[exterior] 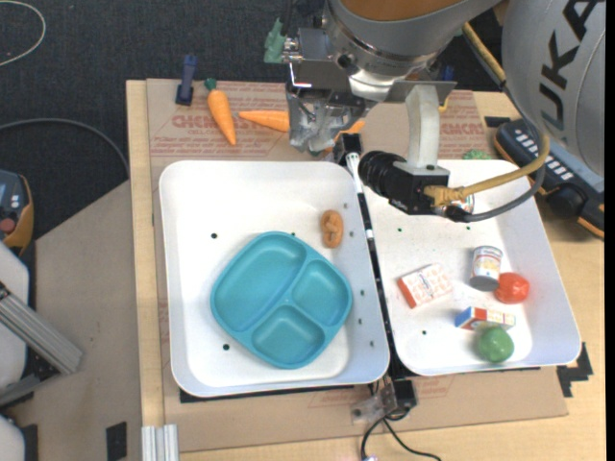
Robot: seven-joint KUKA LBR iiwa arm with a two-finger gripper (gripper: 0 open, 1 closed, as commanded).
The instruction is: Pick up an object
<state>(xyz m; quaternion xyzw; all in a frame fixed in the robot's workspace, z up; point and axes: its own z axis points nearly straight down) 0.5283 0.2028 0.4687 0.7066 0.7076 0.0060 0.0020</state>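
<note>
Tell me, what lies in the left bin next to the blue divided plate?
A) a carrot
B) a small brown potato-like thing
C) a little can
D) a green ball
B: the small brown lump sits in the left bin just beyond the blue plate's upper right edge.

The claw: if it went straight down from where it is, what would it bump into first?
Probably the cardboard sheet, right by the orange carrot lying there. The claw hangs beyond the bins' far edge, though depth is hard to judge.
</note>
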